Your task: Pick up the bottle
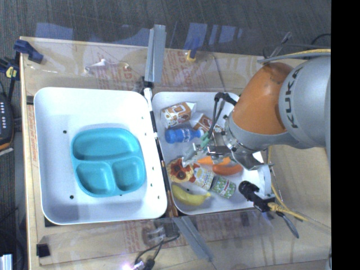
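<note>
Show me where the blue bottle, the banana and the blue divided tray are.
blue bottle (181, 135), camera view, middle of its body.
banana (190, 196), camera view, middle of its curve.
blue divided tray (104, 143), camera view, floor of its long compartment.

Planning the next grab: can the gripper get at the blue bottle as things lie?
Probably yes. The bottle lies uncovered in the right bin, and the gripper hovers just beside it, though snack packets crowd close.

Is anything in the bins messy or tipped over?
Nothing looks spilled or broken. The blue bottle lies on its side in the right bin, jumbled with a banana and snack packets. The blue tray sits slightly crooked in the left bin. The hand is beside the bottle.
</note>
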You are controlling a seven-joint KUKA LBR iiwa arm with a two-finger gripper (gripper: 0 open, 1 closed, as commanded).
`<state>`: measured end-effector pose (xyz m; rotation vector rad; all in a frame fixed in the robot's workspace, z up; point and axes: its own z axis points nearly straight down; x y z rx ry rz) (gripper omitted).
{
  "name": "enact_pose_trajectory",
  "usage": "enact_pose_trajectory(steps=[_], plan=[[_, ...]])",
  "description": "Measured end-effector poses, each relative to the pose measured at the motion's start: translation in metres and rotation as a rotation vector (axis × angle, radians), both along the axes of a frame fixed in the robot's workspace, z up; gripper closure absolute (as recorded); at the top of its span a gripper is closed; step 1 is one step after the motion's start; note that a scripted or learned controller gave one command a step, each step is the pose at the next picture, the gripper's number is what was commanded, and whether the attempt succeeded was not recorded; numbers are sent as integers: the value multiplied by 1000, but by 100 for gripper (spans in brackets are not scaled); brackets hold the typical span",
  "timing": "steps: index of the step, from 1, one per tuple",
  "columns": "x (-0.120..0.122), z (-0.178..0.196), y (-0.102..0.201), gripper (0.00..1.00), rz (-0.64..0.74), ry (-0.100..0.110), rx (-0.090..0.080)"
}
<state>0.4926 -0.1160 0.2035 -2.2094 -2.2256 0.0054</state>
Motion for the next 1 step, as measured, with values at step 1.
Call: enact_pose_trajectory(steps=[1], plan=[[81, -112, -32, 0, 30, -5, -2]])
